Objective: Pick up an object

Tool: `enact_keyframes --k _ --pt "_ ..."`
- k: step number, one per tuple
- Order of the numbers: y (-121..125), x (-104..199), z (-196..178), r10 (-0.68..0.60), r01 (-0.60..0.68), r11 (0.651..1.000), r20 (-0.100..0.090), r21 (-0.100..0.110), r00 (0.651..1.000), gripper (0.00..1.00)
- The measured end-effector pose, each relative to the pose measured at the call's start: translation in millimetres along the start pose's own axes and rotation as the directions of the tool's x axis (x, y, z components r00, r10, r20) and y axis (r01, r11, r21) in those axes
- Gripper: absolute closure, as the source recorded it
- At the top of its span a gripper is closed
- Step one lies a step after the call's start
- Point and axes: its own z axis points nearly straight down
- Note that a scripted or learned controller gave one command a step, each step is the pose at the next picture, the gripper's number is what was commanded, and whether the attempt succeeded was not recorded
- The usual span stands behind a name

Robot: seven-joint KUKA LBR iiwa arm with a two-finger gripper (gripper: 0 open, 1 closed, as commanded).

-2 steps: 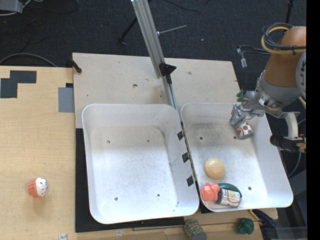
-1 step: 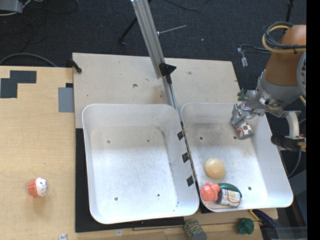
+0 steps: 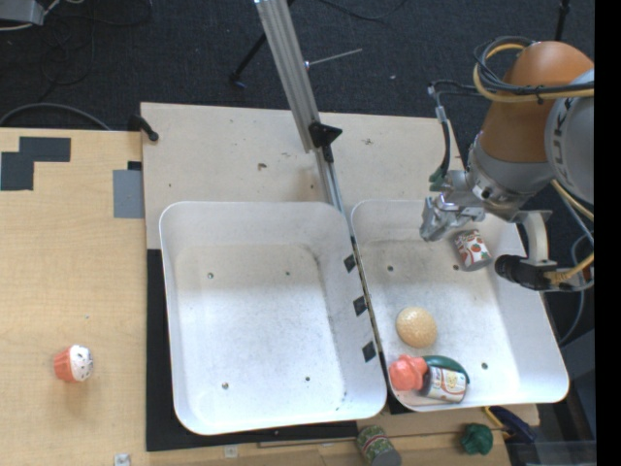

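Three items sit in the right bin (image 3: 524, 357): a small red-and-white can (image 3: 473, 249) near the far right wall, a tan ball (image 3: 416, 326) mid-bin, and a bottle with a red cap (image 3: 430, 377) at the near edge. End effector (image 3: 441, 217) hangs over the bin's far end, just left of the can; can't tell its opening or any contact. Left bin (image 3: 252, 309) is beside it. Bench (image 3: 58, 280) carries a small red-and-white object (image 3: 74, 364) at left; dark carpet (image 3: 146, 37) behind.
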Motion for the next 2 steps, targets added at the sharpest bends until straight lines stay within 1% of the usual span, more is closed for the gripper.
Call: enact_keyframes --k 1,2 --pt "-13.9 52.2 -5.7 -0.001 0.001 1.000 -0.001 0.001 1.000 1.00" --pt "-7.2 107.0 -13.5 0.000 0.000 1.000 -0.001 0.000 1.000 1.00"
